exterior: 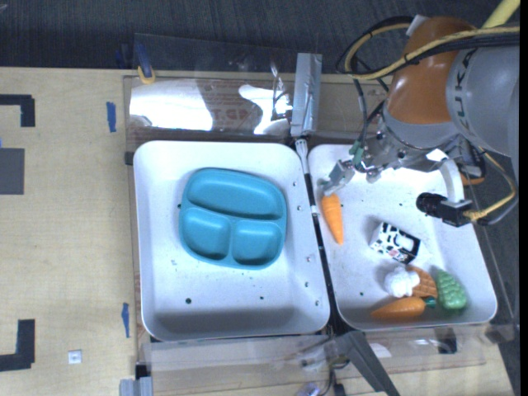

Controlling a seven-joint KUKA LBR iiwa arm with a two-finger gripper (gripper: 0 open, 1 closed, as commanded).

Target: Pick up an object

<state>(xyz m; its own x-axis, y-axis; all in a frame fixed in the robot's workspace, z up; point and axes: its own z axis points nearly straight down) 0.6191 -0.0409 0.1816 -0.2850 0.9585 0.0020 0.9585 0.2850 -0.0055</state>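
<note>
A pale wooden bench [58, 246] holds two white bins side by side. The left bin [157, 295] has a blue tray [233, 216] in it, with three hollow parts. The right bin [363, 295] holds toys. An orange carrot [332, 216] lies near its left wall, pointing down. A small black and white toy [395, 242] sits in the middle. At the bottom are a white ball [402, 282], another orange toy [399, 308] and a green bumpy toy [450, 291], all close together.

The grey arm [487, 89] with its orange band [429, 73] reaches in from the right. The gripper [351, 167] hangs over the top left corner of the right bin, just above the carrot. One cannot tell how wide it is, and nothing can be seen in its grasp.

Behind the bins is a shiny clear sheet [206, 106]. The floor [206, 7] past the bench is dark grey. Black marks [21, 110] and bits of blue tape [110, 115] are on the bench
</note>
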